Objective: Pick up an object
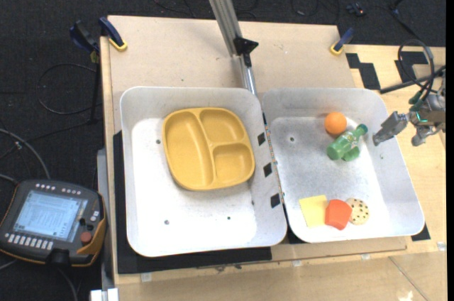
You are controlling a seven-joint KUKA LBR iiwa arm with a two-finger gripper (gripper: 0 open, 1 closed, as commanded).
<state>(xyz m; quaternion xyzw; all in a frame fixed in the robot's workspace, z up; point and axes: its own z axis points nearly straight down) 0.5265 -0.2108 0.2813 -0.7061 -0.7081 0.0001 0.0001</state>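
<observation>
Gripper [406,130] at right bin [397,172] edge; fingers apart, holding nothing. Green bottle [346,144] nearest: probably light, rigid, slippery plastic. Grasp across its body.

Right bin's [397,172] middle lies open; green bottle [346,145] crowds orange ball [335,123]

One fixed camera looks down at a slant on both white bins [135,150], the bench's far edge toward twelve o'clock.
</observation>
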